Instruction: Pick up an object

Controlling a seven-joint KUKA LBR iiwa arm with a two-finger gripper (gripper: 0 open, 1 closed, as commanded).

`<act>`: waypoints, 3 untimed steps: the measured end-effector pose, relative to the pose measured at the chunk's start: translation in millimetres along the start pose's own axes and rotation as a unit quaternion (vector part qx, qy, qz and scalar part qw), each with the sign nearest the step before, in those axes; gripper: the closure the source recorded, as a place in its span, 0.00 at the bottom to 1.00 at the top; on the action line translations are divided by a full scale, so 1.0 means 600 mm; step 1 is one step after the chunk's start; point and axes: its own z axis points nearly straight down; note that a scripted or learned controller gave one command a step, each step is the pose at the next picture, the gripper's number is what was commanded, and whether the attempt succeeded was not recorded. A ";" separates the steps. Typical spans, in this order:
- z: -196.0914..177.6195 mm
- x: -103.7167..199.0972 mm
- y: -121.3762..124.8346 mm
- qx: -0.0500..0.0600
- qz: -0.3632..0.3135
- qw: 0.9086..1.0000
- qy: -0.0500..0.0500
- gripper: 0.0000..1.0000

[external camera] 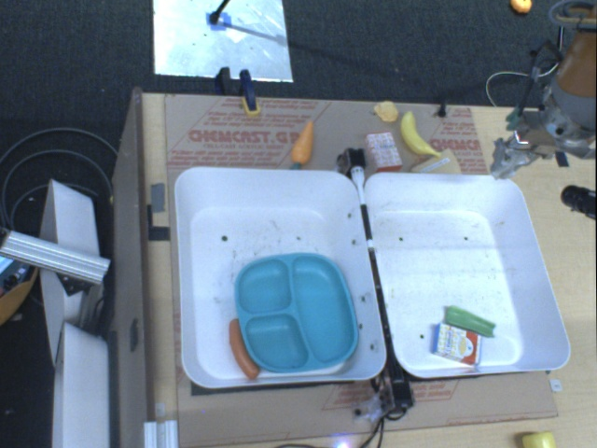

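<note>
From above, the counter (270,136) carries two shallow white bins side by side. The left white bin (201,250) holds a blue three-compartment plastic tray (296,311) toward its near edge, and an orange sausage-shaped toy (242,348) lies just beside the tray's near left corner, close to the bin's near left corner. In the right white bin (522,250), a small red and white carton (456,344) sits near the near right corner, with a green pod-shaped toy (469,320) touching its far side. Along the counter's far edge, behind the bins, lie an orange carrot toy (302,143), a small pink patterned box (383,150) and a yellow banana toy (415,135). The grey arm with its pincer (508,157) hangs over the far right corner of the right bin, well apart from the carton and the pod; whether the pincer is open or closed cannot be told, and nothing shows in it
</note>
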 end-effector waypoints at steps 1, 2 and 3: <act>-0.014 0.084 0.001 0.001 -0.006 1.000 0.003 1.00; -0.016 -0.020 0.000 0.000 -0.001 1.000 0.001 1.00; -0.054 0.073 0.002 -0.001 -0.007 1.000 0.003 1.00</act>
